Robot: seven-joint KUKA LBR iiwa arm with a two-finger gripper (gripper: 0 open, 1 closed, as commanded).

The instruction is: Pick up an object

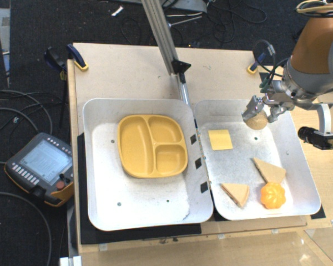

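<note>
Both jaws grip a small tan round object [257, 121] above the right bin [299, 165].

1. A pale wooden bench [127, 71] carries 2 shallow white bins side by side.
2. Left bin [100, 165]; right bin [299, 170], their edges touching.
3. 2 clamps [77, 60] grip the bench's far corners.

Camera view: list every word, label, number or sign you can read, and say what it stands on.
No text can be read.
Teach pendant on the floor: its screen shows marks, too small and blurred to read.
Yellow divided plate, white bins and food pieces such as the yellow square: no lettering visible.
</note>
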